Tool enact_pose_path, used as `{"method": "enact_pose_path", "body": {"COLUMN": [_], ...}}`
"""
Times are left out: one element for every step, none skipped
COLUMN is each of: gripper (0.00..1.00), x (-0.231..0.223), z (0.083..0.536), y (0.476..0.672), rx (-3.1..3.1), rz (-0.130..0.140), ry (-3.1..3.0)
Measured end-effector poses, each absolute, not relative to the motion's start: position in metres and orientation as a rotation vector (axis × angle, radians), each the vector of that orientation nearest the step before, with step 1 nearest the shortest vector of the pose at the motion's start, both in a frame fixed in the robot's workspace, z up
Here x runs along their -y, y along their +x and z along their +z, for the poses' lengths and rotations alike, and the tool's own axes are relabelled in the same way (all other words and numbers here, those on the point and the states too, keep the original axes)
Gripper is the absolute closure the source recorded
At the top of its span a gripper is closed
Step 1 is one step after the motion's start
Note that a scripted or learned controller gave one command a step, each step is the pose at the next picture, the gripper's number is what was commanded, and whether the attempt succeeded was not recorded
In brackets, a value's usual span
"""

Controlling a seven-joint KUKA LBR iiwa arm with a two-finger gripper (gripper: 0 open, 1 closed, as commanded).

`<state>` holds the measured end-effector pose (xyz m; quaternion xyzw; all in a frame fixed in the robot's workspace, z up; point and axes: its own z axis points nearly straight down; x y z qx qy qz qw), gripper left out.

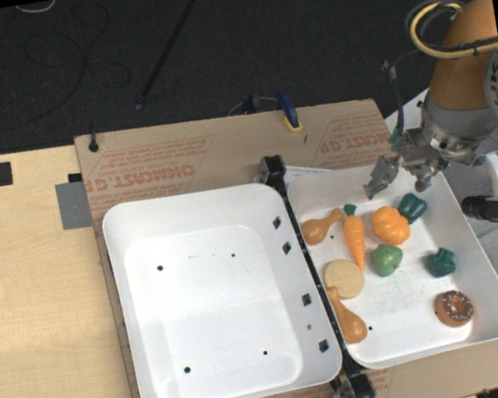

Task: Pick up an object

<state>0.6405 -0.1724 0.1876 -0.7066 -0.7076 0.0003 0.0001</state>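
Camera view, top-down slant: tabletop (30, 305) carries two white bins on a cardboard sheet (185, 157). Left bin (167, 386) has bare white floor with a few small dark dots. Right bin (495, 313) holds all the toys.

Arm (466, 81) comes in from the right, orange band up top. End effector (402, 174) hangs over the right bin's upper edge, fingers spread wide, nothing between them. Left finger (380, 179) tip sits above bare bin floor; right finger (426, 173) is just above the dark green piece (412, 206). Contact with it cannot be told.

Right bin contents:
- carrot (356, 240), upright-ish, green top near the upper end, centre of bin
- orange pepper (390, 224), just right of the carrot, touching or nearly
- green pepper (386, 260), just below the orange pepper, beside the carrot's tip
- tan round (345, 278), below-left of the carrot, touching its tip area
- drumstick (322, 226), by the divider, left of the carrot
- second drumstick (346, 319), below the tan round, near the divider
- teal piece (442, 260), right of the green pepper, apart from it
- donut (455, 308), brown with sprinkles, lower right, well apart from the rest

Black clips (275, 172) mark the seam between bins. Blue clamp (290, 113) on the sheet's top edge.
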Motion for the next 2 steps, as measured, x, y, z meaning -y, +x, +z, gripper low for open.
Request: {"method": "enact_pose_path", "body": {"gripper": [0.00, 1.00], "x": [0.143, 0.145], "z": [0.081, 0.098], "y": [0.642, 0.643], "rx": [2.219, 2.222], "rz": [0.006, 0.003], "ry": [-2.214, -2.217]}}
